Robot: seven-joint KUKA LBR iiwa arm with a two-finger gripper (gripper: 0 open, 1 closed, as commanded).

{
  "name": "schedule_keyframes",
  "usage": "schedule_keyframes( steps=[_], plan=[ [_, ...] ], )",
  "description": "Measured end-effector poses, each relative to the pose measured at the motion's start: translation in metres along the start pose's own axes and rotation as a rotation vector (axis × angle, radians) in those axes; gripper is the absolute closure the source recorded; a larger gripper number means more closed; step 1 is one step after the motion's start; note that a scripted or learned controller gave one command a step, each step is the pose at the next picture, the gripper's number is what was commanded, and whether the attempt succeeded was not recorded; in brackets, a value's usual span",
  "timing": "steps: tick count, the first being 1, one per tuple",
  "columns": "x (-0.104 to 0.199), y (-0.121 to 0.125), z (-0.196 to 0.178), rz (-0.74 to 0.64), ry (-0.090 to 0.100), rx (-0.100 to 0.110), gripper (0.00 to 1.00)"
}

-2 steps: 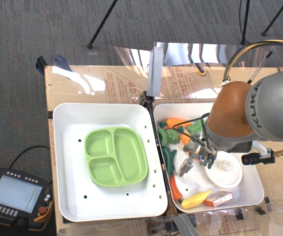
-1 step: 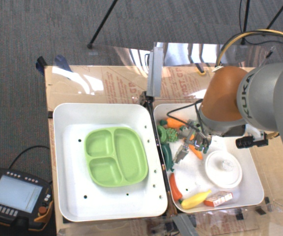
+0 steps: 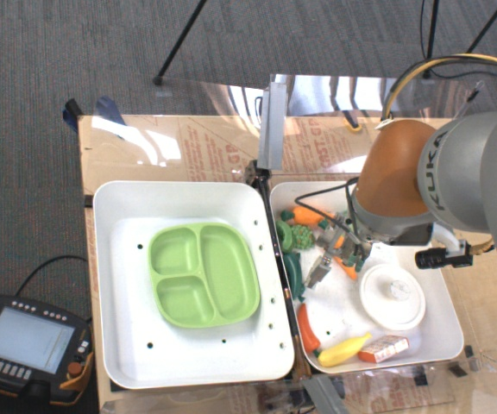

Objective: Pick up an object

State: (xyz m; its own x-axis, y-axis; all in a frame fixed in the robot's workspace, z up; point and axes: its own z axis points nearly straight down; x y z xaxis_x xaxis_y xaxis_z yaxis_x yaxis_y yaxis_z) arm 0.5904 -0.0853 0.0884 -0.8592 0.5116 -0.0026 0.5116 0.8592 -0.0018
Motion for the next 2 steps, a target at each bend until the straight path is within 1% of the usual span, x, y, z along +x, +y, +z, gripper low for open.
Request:
schedule_keyframes(
  steps=[1,2],
  plan=[
    [-0.01,0.0011,0.0005,0.07,0.002,-0.003,0.0],
    [-0.0055,0.0018,0.001,0.193,0.004,-0.001,0.0]
  ],
)
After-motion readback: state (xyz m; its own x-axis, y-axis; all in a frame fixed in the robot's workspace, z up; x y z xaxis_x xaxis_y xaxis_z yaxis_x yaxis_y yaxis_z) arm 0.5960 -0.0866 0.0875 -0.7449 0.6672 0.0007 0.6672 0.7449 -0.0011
